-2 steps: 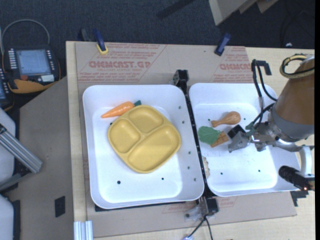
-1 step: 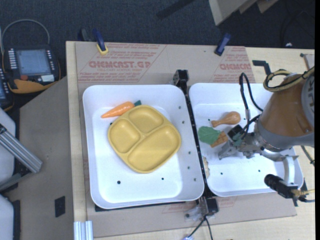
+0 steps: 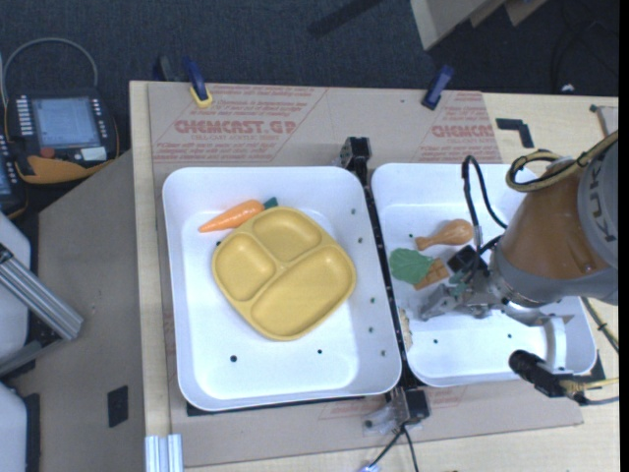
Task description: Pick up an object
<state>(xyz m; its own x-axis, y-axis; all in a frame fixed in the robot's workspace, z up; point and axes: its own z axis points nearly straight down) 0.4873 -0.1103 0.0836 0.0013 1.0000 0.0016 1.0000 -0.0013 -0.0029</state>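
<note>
In the right bin (image 3: 462, 362), my gripper (image 3: 444, 298) is down low near the left side, its grey fingers reaching toward a green and orange toy piece (image 3: 415, 266). A tan toy drumstick (image 3: 447, 234) lies just behind that piece. The left bin (image 3: 197, 303) holds a yellow divided plate (image 3: 283, 273) and an orange toy carrot (image 3: 232, 215) along the plate's far left edge. The arm's orange band (image 3: 550, 229) hides part of the right bin.
A black divider rail (image 3: 378, 254) runs between the two bins. Cables (image 3: 482, 200) loop over the right bin's back. Blue clamps (image 3: 200, 82) sit at the bench's far edge. A pendant (image 3: 59, 131) rests at the far left.
</note>
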